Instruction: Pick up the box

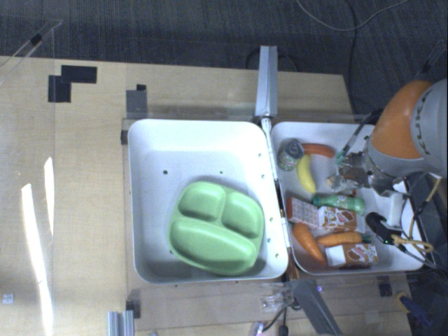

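**Arm over the right bin, box lying among the food**

Two white bins sit side by side on a wooden bench. The left bin (147, 187), in the middle of the frame, holds a green divided tray (217, 227) lying toward its lower half, tilted a little.

The right bin (350, 126) is crowded. Near its upper left corner stands a small can (289, 154), with a banana (306, 174) just beside it and an orange-red sausage-shaped item (320, 149) above the banana. Lower down lies the box (325, 217) — a flat carton with red and white print — roughly in the middle of the bin, apart from the gripper. A green bottle (339, 202) rests along the box's upper edge, touching it. Below the box are two carrots (308, 242), and a second small packet (352, 255) (brown and white) sits at the bin's lower edge.

The arm (409, 128) comes in from the right side of the frame, its orange band prominent. The gripper (348, 173) hangs over the upper right part of the right bin, near the green bottle's end — whether it is released or clenched cannot be told from here. Nothing is visibly between it.

A black cable (336, 19) loops across the dark floor at the top of the frame.
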Controlling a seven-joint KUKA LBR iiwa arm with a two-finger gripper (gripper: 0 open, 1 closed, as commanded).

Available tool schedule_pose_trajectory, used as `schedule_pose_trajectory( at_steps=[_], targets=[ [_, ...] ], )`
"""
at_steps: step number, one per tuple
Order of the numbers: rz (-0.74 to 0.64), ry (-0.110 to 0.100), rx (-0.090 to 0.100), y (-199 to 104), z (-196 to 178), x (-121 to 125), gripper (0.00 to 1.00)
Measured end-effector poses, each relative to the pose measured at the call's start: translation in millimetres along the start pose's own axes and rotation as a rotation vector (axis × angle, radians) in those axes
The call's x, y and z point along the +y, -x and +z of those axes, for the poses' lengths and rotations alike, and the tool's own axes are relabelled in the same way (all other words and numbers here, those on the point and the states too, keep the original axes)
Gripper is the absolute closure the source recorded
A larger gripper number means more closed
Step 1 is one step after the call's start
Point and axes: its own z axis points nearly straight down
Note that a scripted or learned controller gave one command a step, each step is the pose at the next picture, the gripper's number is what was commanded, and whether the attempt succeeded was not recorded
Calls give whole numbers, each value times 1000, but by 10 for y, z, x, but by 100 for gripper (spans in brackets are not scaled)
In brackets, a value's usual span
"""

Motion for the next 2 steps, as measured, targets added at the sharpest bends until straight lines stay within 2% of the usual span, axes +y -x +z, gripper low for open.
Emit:
schedule_pose_trajectory(
  at_steps=[1, 2],
  targets=[
    [1, 0, 0, -2, 0, -1, 0],
    [-2, 2, 1, -8, -91, 18, 100]
  ],
)
